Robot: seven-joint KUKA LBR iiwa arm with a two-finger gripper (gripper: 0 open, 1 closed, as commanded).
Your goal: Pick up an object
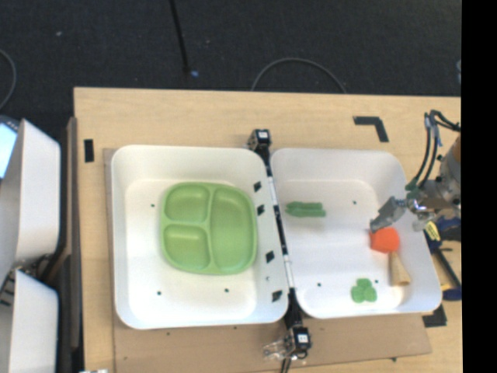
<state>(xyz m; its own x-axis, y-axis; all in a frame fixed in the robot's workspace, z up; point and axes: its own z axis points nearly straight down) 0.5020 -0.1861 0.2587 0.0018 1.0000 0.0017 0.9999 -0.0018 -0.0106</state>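
Camera view, looking down at a slant on my rig: an orange ball-like object (385, 240) lies in the right bin (334, 173), close to its right wall. Just above it and touching or nearly touching it is a grey finger of the end effector (397, 212), which reaches in from the right edge. I cannot tell whether the end effector is released or clenched, and I see nothing clearly between its fingers. Just below the orange object lies a small tan wooden piece (399, 270), standing roughly lengthwise toward the bin's near rim. Left of that, near the front of the same bin, is a small green clump (363, 291). A flat green block (305, 209) lies farther back, near the divider between the bins. The left bin (140, 301) holds a light green divided plate (209, 227) with three compartments, set near its middle. Both white bins sit side by side on a pale wooden counter (194, 115). Dark carpet with thin black cables lies beyond the counter.
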